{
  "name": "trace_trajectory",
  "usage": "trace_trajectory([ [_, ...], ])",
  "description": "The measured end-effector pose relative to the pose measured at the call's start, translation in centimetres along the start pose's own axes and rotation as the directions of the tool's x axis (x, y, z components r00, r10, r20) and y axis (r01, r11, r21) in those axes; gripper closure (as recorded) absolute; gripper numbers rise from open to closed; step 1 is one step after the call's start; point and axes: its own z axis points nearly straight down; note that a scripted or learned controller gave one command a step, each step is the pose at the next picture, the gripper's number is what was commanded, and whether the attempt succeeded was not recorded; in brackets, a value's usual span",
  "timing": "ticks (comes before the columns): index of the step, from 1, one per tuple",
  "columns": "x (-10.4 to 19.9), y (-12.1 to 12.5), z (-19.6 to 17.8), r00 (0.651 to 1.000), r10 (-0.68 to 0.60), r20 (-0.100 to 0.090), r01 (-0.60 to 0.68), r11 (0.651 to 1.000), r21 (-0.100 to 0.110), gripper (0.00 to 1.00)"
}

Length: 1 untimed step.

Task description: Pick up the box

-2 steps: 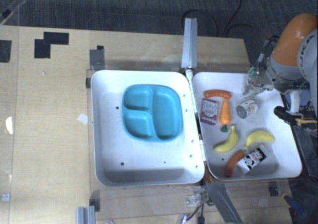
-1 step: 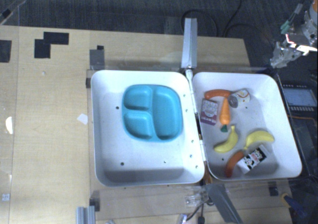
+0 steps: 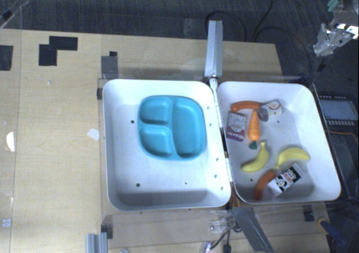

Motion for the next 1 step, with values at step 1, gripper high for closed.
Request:
trace_trajectory([
  [1,1.29,-6.9,-2.72,0.972,0.237,0.0,-0.237,0.972,0.002,1.0],
])
